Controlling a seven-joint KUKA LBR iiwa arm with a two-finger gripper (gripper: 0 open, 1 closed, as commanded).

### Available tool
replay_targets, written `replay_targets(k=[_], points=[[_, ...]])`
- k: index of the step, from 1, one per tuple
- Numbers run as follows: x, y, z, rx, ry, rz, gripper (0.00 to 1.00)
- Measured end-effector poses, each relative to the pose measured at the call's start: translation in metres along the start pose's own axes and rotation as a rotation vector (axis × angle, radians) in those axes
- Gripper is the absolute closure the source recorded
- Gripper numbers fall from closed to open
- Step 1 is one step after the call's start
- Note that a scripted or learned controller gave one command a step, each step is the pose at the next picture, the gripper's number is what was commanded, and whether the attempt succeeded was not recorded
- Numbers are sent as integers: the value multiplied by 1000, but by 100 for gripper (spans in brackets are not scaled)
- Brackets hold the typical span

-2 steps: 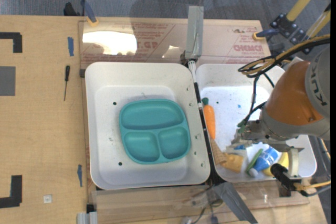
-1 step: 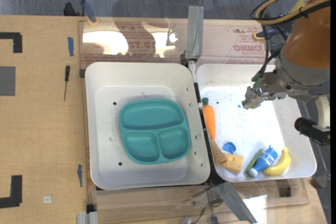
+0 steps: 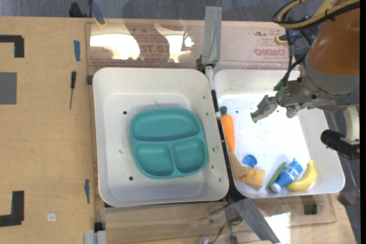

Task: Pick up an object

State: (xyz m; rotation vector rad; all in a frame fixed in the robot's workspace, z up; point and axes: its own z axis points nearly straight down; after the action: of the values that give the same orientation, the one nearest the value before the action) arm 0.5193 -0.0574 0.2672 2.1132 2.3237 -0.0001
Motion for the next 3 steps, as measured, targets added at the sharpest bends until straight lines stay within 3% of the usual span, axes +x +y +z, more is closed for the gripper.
replay_targets(k=[1, 2, 3], points=[[68, 39, 85, 8, 2, 182, 0], [69, 10, 83, 5, 1, 331, 0], [-5, 19, 83, 0, -2, 253, 0]])
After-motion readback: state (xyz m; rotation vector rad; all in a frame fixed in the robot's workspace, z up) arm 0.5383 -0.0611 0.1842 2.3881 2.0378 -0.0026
